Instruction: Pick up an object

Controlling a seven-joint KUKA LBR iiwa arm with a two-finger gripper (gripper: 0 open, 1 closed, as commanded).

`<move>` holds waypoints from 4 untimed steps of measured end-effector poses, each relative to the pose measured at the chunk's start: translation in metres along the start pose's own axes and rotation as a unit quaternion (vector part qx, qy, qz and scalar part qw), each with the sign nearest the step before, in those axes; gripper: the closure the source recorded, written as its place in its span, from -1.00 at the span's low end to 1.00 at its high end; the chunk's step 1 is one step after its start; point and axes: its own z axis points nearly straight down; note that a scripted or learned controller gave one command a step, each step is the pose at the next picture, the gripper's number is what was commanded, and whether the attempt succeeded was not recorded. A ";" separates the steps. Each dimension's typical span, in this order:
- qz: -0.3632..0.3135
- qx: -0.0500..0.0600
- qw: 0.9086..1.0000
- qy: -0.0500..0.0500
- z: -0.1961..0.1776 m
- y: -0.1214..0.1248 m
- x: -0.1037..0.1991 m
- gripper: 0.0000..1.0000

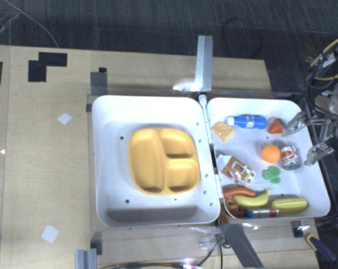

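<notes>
the small can [290, 157] is the thing nearest the pincer [309, 138], so it looks like the one to pick up. it lies in the right bin [320, 202], on its side, touching the orange ball [271, 153] on its left. from the camera above, the pincer hangs over the right edge of that bin with its two fingers spread apart and nothing between them. the can is just beside the pincer, a little to the left and lower in the picture. what could go wrong: the can is round and could roll away when a finger bumps it. the ball is so close that a finger could hit it or grab it too. the yellow tray [162, 160] sits in the left bin [107, 150], well apart.
</notes>
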 end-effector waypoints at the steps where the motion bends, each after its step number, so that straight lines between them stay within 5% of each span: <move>1: 0.154 -0.001 0.988 0.002 0.092 0.010 0.018 -1.00; 2: 0.320 0.001 0.947 0.000 0.090 0.007 0.013 -1.00; 3: 0.458 0.000 0.889 0.001 0.128 0.032 0.063 -1.00; 4: 0.586 0.000 0.810 0.001 0.103 0.040 0.002 -1.00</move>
